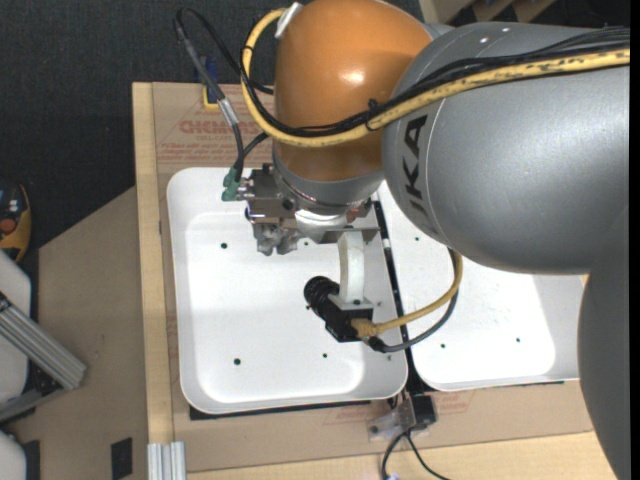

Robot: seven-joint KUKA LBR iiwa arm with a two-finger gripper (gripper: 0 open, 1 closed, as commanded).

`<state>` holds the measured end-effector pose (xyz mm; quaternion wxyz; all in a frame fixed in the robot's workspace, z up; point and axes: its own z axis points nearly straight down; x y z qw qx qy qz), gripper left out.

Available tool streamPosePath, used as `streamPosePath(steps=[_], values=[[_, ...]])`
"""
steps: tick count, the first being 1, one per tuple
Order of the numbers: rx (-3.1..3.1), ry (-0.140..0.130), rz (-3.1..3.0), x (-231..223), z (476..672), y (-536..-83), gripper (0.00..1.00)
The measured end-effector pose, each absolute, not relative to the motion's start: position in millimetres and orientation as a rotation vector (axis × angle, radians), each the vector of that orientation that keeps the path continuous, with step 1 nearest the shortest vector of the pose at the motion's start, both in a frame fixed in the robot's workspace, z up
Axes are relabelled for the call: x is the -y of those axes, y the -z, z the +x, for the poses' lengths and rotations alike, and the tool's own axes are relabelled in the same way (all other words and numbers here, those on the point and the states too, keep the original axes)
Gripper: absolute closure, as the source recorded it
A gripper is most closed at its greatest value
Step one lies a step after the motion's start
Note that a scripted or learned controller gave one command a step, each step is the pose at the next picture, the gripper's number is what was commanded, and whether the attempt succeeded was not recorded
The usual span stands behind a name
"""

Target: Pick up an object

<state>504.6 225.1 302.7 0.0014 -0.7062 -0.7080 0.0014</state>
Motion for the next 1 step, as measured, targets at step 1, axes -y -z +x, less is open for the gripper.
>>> streamPosePath(steps=[1], values=[[2.223,0.003,-2.219,-224.9,478.2,-327.1,1.00]])
